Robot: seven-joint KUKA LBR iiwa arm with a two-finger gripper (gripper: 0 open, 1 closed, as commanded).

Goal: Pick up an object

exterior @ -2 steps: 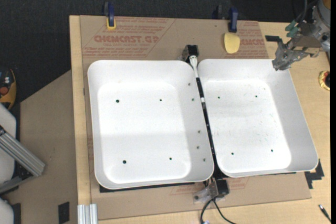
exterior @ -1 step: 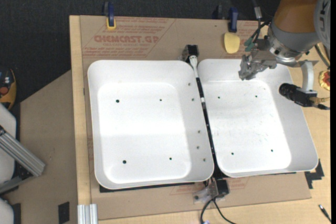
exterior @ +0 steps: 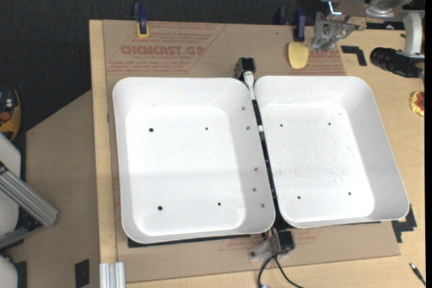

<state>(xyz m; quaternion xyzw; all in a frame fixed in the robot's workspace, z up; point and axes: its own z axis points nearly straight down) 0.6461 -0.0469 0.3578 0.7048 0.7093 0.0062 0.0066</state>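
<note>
Two shallow white bins sit side by side on a brown board: the left bin (exterior: 185, 157) and the right bin (exterior: 324, 148), their inner rims nearly touching along a dark central strip. Bare board runs along the far edge, beyond both rims. There a small pale yellow object (exterior: 298, 54) lies on the board, outside the right bin and just past its far-left corner. The gripper (exterior: 327, 34) hangs just right of the object, its tips close above the board (whether it is spread or closed cannot be told). Red print on the board reads "CHEMCAST GP". Two blue-and-yellow clamps (exterior: 141, 18) grip the far edge. Dark flooring surrounds the bench.
</note>
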